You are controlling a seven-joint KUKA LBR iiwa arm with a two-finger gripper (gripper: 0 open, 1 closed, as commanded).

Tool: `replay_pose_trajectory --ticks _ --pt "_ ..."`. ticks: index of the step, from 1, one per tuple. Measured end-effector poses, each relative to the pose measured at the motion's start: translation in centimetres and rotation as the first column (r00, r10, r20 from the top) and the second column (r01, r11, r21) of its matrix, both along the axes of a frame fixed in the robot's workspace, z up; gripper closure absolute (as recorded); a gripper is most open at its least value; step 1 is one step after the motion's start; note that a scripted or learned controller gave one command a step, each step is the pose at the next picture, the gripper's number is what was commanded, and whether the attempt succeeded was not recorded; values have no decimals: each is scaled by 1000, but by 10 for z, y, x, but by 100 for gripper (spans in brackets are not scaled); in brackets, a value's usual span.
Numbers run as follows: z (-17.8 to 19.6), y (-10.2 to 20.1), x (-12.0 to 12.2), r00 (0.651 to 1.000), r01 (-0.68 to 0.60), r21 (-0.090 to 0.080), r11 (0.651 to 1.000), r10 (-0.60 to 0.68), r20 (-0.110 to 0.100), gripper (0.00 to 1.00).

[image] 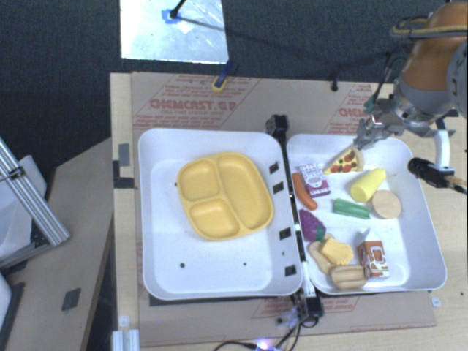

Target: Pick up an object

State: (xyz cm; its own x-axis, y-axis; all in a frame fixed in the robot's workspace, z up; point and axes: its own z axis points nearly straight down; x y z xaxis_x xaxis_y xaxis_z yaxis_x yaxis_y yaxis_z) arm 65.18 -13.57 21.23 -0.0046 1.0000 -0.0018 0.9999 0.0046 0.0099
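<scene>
— Bun (347, 276) sits nearest, right bin (420, 229)?
— Yes. Left bin (157, 196) holds a yellow tray (223, 194); right holds toys, pizza slice (345, 162) at back.
— And the fingers (369, 134)?
— Just above the slice, possibly touching; spread or pressed, I cannot tell.

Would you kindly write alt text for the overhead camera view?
A two-finger gripper hangs over the right white bin's far edge, near a toy pizza slice among small toy foods. The left white bin holds a yellow three-compartment plastic tray.
</scene>
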Motion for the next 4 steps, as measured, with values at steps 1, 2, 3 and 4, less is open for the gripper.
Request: replay_pose_trajectory --ticks 1,2,3,4 --pt "14 0 1 1000 0 1 1000 0 -5 100" --pt "25 49 -20 1000 -4 4 1000 4 -7 100" --pt "27 102 -41 1000 -5 4 1000 5 -9 100" --pt "18 148 -62 1000 -4 4 1000 4 -12 100"
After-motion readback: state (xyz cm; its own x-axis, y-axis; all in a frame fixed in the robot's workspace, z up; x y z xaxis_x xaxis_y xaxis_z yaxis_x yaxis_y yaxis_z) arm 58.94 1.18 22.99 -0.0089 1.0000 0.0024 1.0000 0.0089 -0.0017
